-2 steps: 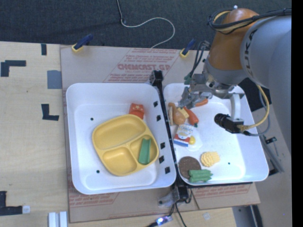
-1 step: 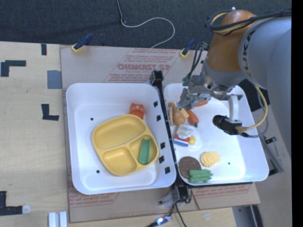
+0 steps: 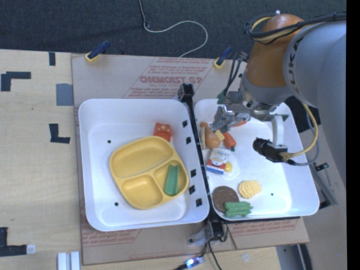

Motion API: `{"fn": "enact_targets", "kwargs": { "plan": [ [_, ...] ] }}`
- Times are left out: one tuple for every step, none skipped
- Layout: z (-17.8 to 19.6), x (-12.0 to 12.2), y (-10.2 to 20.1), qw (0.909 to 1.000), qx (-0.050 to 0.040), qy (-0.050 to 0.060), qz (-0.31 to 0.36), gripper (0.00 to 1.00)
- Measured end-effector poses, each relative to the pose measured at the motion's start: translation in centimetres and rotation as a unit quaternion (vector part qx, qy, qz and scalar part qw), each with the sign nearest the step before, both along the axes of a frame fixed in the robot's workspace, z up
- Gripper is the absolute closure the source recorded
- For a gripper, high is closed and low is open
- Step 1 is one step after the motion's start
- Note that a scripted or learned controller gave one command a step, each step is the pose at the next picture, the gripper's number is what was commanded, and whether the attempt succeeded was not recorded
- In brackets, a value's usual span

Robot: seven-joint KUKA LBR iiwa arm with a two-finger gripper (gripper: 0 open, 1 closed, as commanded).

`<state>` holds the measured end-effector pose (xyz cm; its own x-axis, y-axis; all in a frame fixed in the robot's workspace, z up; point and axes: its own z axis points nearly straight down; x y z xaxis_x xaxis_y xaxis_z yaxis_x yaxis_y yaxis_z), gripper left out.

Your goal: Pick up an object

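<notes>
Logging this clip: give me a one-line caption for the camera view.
Arm's tool low over toy food in the right bin; yellow tray with a green piece in the left bin.

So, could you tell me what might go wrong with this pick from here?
The gripper hangs over a tight cluster by the right bin's left wall: a carrot and a brown piece lie touching, so it may catch two things or slip between them. That wall and the divider are near, so the fingers could strike them.
</notes>
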<state>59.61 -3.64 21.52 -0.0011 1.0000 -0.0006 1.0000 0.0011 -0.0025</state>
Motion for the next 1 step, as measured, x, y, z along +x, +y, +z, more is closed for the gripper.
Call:
{"fn": "enact_targets", "kwargs": {
  "plan": [
    [-0.07,-0.13,-0.48,1.0000,0.0000,0.000,0.000,1.00]
  ]
}}
